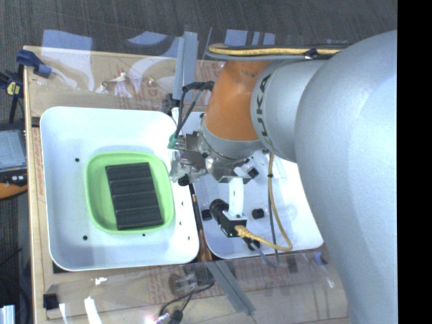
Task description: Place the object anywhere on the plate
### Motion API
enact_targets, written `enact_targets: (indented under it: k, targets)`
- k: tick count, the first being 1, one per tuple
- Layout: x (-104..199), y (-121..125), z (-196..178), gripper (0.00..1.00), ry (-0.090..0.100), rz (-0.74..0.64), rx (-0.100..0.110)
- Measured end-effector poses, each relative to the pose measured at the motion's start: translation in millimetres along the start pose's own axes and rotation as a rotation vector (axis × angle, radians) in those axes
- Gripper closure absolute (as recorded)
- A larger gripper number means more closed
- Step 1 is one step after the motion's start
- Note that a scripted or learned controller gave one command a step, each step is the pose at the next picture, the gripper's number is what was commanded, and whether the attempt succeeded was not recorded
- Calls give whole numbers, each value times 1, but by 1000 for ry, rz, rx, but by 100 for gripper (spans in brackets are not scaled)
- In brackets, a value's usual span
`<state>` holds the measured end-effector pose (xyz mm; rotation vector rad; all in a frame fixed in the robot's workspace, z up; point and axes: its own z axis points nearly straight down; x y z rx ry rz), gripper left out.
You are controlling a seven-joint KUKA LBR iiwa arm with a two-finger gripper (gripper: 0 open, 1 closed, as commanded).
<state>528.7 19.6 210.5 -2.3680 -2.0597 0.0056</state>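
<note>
Arm [324,113] steeply down (orange-banded wrist)

A green plate [98,204] sits in the left white bin [61,140], with a dark ribbed block [133,196] lying flat on it. The grey arm [324,113] with its orange band [233,106] reaches in from the right, its wrist over the seam between the bins. The right bin [300,225] lies mostly beneath the arm, on the tabletop [88,73].
</note>
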Motion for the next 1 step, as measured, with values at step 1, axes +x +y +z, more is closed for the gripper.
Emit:
enact_targets:
  k: [1]
  targets:
    - [0, 0, 0, 0, 0, 0, 0]
